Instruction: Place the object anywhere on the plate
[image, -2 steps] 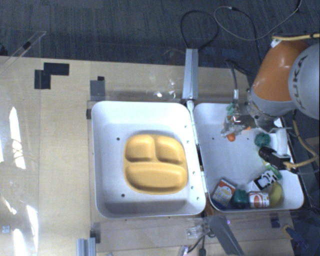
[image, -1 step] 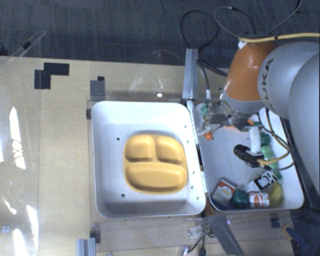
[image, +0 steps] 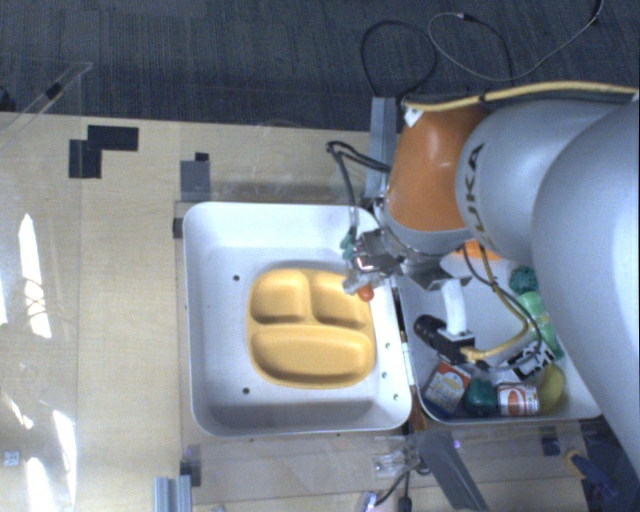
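Camera view: looking down at a slant on a pale wooden bench (image: 110, 330) with two shallow white bins side by side.
Left bin (image: 215, 330): holds a yellow plate (image: 310, 328) with three compartments, lying near the bin's middle.
Arm (image: 520, 190): large, grey with an orange band, coming in from three o'clock and covering much of the right bin (image: 580, 412).
Gripper (image: 362, 275): over the plate's edge at about one o'clock; I cannot tell how its fingers stand.
Object: a small red-orange thing (image: 366, 294) sits right beneath the gripper, at the plate's rim at two o'clock; whether it is gripped, or what it is, I cannot tell.
Right bin contents: cans (image: 517, 400), a green item (image: 524, 278) and other small clutter, towards five o'clock of the plate.
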